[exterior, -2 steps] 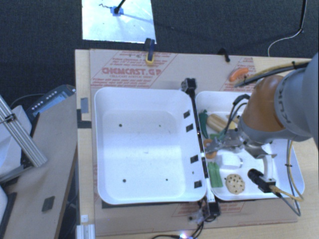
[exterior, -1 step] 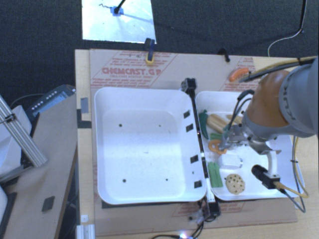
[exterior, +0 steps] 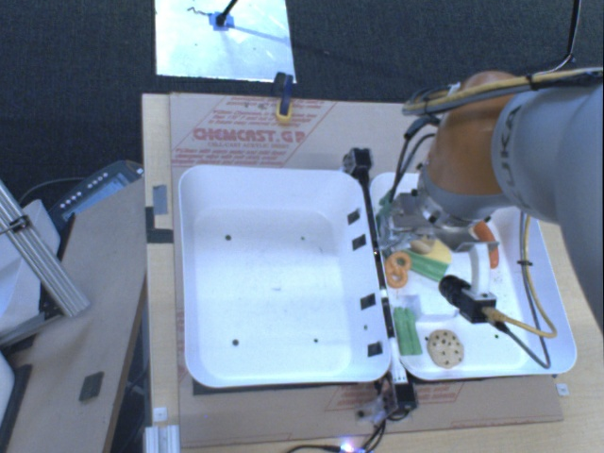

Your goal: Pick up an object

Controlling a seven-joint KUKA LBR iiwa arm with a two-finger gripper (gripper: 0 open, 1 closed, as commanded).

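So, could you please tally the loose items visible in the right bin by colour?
Orange: 1, a pretzel-shaped piece
Green: 2, a flat ridged piece and a green stick
Tan: 1, a cookie
Orange-red: 1, a piece partly hidden beside the arm
Total: 5 visible; the arm may hide more.

We see a pale wooden tabletop covered by a large brown sheet printed in red letters, and on that sheet sit two shallow white bins side by side, touching along their inner walls. The left bin lies toward the middle of the sheet, the right bin beside it. A small yellow and black clamp rests on the sheet's far edge.
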